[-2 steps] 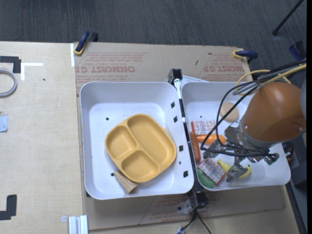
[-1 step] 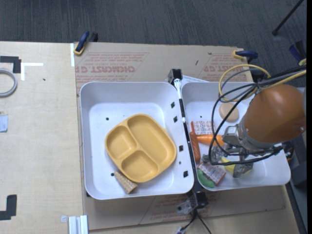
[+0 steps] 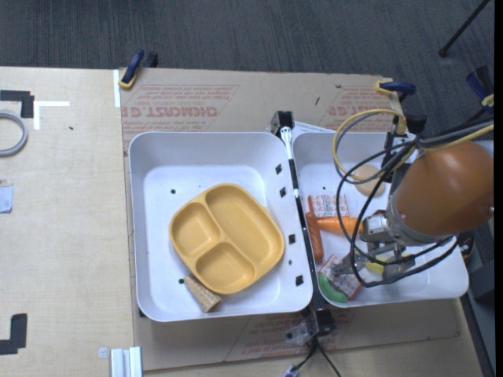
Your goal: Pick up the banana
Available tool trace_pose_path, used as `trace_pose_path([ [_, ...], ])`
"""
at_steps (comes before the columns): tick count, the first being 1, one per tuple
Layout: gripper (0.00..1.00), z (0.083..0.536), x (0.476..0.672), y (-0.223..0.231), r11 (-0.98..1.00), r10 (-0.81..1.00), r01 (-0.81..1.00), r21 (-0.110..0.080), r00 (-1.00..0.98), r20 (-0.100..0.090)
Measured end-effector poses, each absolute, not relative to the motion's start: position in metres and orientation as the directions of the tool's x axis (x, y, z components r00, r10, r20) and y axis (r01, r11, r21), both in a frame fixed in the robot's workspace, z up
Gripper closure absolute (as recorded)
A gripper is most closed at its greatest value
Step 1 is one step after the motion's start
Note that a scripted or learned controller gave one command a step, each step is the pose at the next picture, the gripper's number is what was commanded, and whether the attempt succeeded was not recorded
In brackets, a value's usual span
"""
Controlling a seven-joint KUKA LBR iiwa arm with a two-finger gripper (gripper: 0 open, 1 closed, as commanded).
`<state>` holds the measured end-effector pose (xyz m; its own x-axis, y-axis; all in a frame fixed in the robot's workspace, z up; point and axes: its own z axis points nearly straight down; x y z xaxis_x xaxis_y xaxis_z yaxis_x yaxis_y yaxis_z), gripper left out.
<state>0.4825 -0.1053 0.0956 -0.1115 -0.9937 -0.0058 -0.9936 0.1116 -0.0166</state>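
My arm, with its orange band (image 3: 452, 187), hangs low over the right bin (image 3: 440, 285). The gripper (image 3: 369, 246) points down into the bin's front middle and is mostly hidden by the wrist and its cables. A small yellow patch (image 3: 376, 266) shows just under the wrist; it may be part of the banana, but too little shows to be sure. Whether anything is held cannot be seen.
The right bin also holds a carrot (image 3: 343, 226), an orange sausage-like piece (image 3: 314, 240), a striped packet (image 3: 326, 205), a green item (image 3: 334, 292) and a beige round thing (image 3: 365, 184). The left bin (image 3: 157, 210) holds a yellow divided plate (image 3: 228, 238) and a brown chunk (image 3: 203, 294).
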Motion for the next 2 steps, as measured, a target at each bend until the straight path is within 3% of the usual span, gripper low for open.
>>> trace_pose_path([
  [1, 0.00, 0.122, 0.479, -0.140, 0.407, -0.913, -0.913, -0.003, -0.407, -0.003],
  [2, 0.00, 0.095, 0.480, -0.125, 0.115, -0.993, -0.993, -0.008, -0.115, -0.002],
])
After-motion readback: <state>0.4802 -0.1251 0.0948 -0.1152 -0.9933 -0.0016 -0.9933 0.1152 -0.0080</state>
